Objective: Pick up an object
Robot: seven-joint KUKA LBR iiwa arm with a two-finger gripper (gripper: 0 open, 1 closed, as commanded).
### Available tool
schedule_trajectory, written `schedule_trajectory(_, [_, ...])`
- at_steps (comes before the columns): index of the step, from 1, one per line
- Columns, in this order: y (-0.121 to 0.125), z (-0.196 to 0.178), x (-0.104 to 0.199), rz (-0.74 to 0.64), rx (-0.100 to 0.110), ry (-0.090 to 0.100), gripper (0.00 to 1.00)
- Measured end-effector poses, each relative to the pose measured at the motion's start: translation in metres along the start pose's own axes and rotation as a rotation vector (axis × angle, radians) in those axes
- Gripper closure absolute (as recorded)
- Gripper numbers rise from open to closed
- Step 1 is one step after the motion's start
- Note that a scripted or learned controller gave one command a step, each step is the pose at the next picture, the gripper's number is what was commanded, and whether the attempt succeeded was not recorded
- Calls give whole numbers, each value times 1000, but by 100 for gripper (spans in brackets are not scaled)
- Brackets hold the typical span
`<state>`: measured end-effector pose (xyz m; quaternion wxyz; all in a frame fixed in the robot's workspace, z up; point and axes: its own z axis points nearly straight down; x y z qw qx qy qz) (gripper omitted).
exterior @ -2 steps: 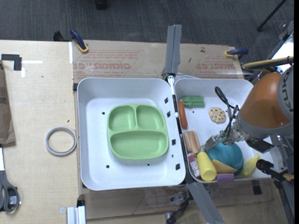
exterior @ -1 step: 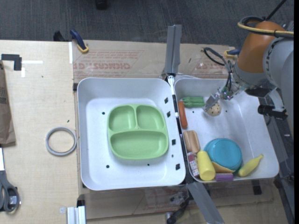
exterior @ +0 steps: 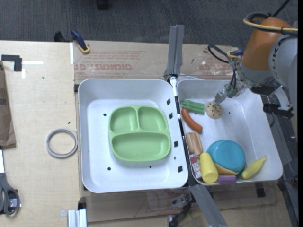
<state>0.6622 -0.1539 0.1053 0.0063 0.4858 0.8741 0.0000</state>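
My gripper hangs low over the back of the right bin, just above and to the right of a round tan cookie. Nothing shows in its grasp. Left of the cookie lies a green vegetable, with an orange sausage below it. Along the bin's front sit a tan roll, a yellow bottle, a blue bowl and a yellow squash.
The left bin holds a green divided plate. On the bench to the left lie a grey tape ring, scissors and a brown bag. A metal divider post stands behind the bins.
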Motion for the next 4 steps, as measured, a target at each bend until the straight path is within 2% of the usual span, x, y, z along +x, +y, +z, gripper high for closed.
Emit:
schedule_trajectory(1, [-59,12,82,-204,5,11,100])
schedule_trajectory(2, [-59,12,81,-204,5,11,0])
schedule_trajectory(3, [-58,-35,47,-298,3,8,0])
schedule_trajectory(4, [-83,-75,-4,-329,3,8,0])
